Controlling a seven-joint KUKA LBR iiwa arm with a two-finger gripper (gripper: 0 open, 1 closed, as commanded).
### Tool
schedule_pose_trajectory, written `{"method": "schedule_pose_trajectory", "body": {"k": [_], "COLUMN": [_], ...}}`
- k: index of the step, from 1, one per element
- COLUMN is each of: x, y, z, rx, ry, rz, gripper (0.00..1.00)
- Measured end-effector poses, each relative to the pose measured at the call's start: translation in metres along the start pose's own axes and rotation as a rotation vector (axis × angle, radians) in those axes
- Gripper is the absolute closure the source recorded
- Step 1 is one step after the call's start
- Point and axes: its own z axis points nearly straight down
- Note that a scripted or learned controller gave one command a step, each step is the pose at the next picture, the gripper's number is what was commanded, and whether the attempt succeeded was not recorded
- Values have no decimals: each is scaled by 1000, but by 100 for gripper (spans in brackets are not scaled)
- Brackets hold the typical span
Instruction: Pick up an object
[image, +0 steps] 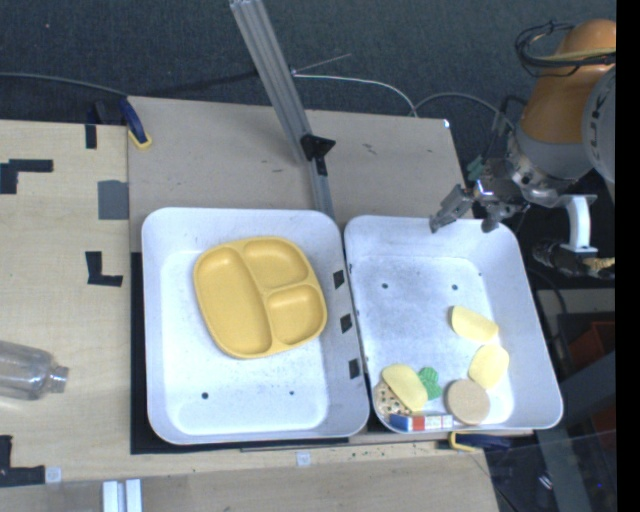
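— Where is the arm (565, 110) right now?

— At the upper right, its grey body and orange band above the far corner of the right bin (400, 250). The end effector (468, 212) hangs over that bin's top rim, near the back right corner. Its two fingers stand apart with nothing between them — the gap looks moderate, not wide.

— And the things it could pick up?

— They lie in the right bin, bunched toward its near right corner, well apart from the end effector. There is a pale yellow oblong piece (474, 323) farthest up, and another yellow piece (489, 366) just below it. Beneath that sits a round tan disc (467, 401), touching or nearly touching the second yellow piece. To the left of the disc lies a third yellow piece (404, 385), with a small green object (429, 380) just beside it. A flat card with red and blue print (420, 422) lies along the near wall; what it is, I cannot tell.

— What about the left bin (170, 300)?

— It holds a yellow divided plate (260, 295) with three compartments, lying flat in the bin's upper half.

— Anything else on the tabletop (60, 200)?

— A clear plastic bottle (28, 370) lies on its side at the left edge, well away from both bins. A grey metal bar (275, 75) slants from the top down to the gap between the bins, ending in a black clamp (317, 148). Thin cables run across the dark floor beyond.
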Motion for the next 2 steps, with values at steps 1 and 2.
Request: {"method": "schedule_pose_trajectory", "body": {"k": [1,2], "x": [1,-23], "y": [0,11], "z": [-10,-14], "rx": [0,-2], "ry": [0,1], "rz": [-2,2], "gripper": [100,100]}}
